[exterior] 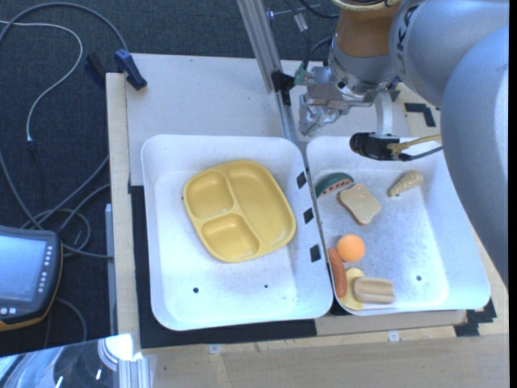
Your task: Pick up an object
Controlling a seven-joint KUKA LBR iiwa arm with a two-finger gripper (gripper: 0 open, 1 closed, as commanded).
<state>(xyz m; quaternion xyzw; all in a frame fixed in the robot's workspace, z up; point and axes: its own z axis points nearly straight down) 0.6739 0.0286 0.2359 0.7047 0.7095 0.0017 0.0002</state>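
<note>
A: Where is the end effector (317,120) right now?

B: Up over the back rim where the two bins meet, clear of the food. I cannot tell how it is set from this angle, and nothing shows in it.

A: And what is there to pick?

B: All in the right bin (436,241): a watermelon slice (333,184), a piece of toast (359,204), a croissant (405,183), an orange (350,248), a carrot (338,271) and a small bread roll (372,290). The left bin (170,257) carries a yellow divided plate (238,210).

A: What could go wrong?

B: The watermelon slice sits just beside the dividing wall, so a descent there may strike the rim. The orange is round and would likely roll out of a pinch. The carrot and roll lie touching in the front corner, so a grab may catch both, or neither.
</note>
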